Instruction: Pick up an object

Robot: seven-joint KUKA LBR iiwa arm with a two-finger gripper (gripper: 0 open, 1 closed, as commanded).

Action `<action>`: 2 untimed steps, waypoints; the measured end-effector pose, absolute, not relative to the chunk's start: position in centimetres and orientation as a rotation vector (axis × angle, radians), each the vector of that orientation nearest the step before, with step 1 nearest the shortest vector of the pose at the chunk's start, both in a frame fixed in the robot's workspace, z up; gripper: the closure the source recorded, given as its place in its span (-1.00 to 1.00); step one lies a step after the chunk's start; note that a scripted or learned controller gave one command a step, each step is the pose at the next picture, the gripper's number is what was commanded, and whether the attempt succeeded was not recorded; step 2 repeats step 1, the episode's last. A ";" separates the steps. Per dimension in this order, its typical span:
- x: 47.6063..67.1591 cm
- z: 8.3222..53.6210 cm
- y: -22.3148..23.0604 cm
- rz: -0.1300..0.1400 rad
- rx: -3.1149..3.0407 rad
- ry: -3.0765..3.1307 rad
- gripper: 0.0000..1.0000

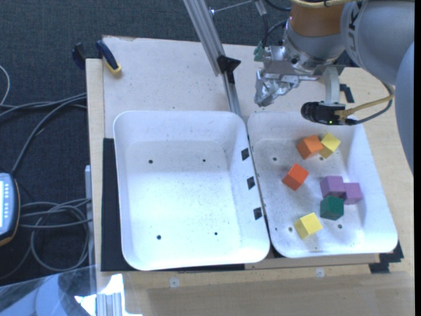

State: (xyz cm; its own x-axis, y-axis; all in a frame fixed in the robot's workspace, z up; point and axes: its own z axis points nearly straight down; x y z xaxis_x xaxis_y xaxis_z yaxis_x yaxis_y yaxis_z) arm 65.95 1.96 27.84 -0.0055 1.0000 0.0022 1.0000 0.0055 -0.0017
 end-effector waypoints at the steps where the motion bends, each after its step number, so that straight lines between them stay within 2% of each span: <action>1: 64.8 27.2 7.4 0.000 -2.212 -2.226 1.00; 2: 64.8 27.2 7.4 0.000 -2.212 -2.226 1.00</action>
